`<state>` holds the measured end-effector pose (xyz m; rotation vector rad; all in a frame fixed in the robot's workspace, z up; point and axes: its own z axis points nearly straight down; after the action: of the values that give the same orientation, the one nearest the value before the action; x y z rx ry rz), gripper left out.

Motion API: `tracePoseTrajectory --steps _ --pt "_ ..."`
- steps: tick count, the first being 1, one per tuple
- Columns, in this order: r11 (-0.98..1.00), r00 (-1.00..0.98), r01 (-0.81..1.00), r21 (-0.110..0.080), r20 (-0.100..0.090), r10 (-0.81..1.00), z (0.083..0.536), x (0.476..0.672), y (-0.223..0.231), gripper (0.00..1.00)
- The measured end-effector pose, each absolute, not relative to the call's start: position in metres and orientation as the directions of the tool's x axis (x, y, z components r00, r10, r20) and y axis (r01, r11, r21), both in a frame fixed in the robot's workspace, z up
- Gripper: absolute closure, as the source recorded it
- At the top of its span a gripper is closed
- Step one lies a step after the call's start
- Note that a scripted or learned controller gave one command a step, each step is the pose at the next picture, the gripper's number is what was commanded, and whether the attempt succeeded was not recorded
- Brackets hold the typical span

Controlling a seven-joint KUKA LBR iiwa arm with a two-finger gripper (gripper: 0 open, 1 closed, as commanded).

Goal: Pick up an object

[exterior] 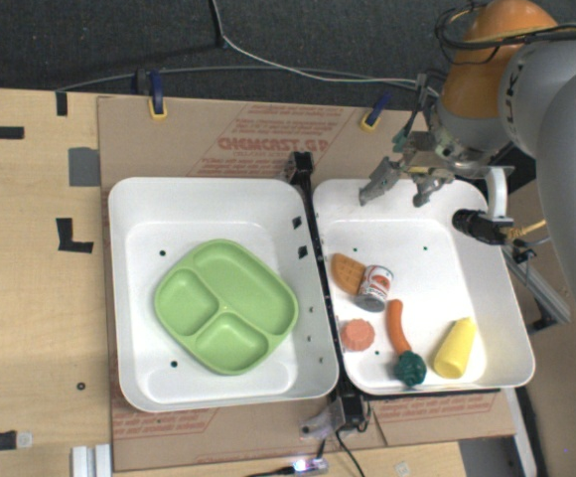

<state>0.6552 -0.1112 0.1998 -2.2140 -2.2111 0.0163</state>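
Carrot near right bin's front rim.

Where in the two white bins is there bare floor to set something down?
Right shallow white bin: its far half is bare, between the open claw and the small red-and-white can; the near half is crowded. Left shallow white bin: bare strips around the green divided plastic plate.

The arm runs out of view past the right edge, so its upper links are cut off. The tabletop is cropped at the left and bottom edges. The print on the small can is too small to read. The bread piece is partly hidden behind that can.
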Motion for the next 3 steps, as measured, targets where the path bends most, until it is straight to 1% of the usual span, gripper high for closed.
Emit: tracePoseTrajectory --steps 1,2,3 --pt "0.002 -0.002 1.0 -0.001 0.0 1.0 0.209 0.658 -0.111 0.0" --pt "0.001 -0.001 1.0 -0.007 -0.001 1.0 0.15 0.649 -0.114 0.0" --pt "0.002 -0.002 1.0 -0.006 -0.001 1.0 0.087 0.652 -0.117 0.0"
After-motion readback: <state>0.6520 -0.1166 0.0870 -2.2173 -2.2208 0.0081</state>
